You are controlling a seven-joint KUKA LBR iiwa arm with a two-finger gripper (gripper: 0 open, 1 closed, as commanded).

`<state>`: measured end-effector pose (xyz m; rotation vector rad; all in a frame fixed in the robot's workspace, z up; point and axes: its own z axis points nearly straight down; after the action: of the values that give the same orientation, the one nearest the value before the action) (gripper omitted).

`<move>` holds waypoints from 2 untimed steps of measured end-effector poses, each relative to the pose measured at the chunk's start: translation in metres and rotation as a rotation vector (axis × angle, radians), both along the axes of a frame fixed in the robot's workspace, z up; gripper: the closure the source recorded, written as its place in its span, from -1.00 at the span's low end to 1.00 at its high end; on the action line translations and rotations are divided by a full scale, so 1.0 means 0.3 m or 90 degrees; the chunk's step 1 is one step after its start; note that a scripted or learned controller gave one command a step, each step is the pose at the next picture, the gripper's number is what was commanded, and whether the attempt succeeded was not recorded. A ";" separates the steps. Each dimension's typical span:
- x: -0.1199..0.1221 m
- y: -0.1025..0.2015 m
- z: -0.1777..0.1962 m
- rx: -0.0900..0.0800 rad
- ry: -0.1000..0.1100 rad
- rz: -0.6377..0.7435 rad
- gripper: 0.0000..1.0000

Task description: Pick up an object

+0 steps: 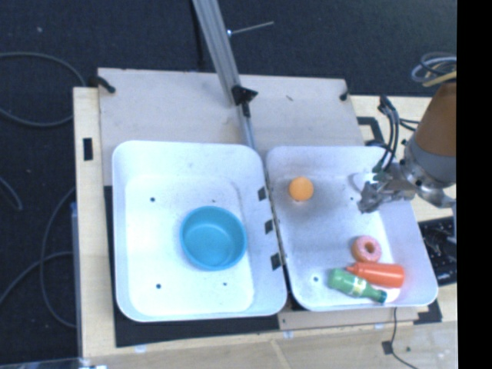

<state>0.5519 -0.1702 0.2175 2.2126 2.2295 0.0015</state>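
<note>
We see even, cool-tinted light from overhead — the white bins (192, 229) glare slightly, nearly washed out. Shadows are soft and short. The picture is grainy and mildly blurred throughout — the dark floor (46, 21) loses detail.

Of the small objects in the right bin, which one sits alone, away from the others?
The orange ball, alone near the bin's upper left. The pink donut, orange carrot and green bottle cluster at the lower right.

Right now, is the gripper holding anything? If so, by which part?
Nothing is held. The gripper sits over bare floor of the right bin, apart from the orange ball, donut, carrot and green bottle.
</note>
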 end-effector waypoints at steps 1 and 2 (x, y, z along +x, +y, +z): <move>-0.028 0.143 -0.001 0.001 0.001 0.001 1.00; -0.059 0.323 -0.016 0.001 0.002 0.001 1.00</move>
<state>0.5343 -0.0734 0.2128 2.2136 2.2328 0.0009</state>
